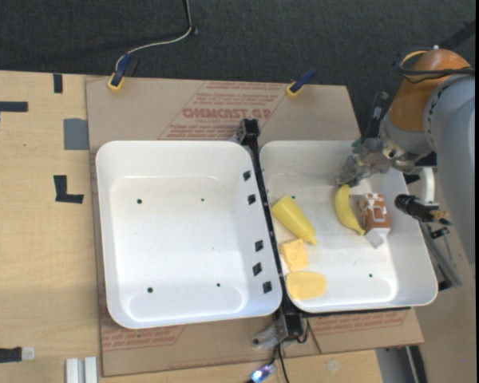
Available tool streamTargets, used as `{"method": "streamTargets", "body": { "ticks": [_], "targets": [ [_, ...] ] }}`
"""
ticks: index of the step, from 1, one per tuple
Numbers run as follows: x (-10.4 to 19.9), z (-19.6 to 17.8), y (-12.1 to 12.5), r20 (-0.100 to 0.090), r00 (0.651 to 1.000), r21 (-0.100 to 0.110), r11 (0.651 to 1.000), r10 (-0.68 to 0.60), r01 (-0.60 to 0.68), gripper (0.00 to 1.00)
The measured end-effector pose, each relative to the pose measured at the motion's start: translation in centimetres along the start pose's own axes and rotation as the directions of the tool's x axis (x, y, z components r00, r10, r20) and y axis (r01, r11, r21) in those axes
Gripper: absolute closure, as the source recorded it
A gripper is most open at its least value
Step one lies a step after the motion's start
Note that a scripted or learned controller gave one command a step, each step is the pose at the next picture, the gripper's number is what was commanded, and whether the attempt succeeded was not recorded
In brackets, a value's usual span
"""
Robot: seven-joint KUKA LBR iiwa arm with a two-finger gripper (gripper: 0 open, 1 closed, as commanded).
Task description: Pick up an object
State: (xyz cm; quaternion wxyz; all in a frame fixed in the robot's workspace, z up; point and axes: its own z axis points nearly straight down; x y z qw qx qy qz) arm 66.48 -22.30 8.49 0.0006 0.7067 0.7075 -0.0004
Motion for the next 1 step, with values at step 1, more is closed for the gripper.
{"method": "streamTargets", "body": {
  "ticks": [1],
  "targets": [
    [-0.02, -0.07, 0.42, 0.001, 1.0, 0.0, 1.0, -0.001, 0.001, 1.0]
  ]
}}
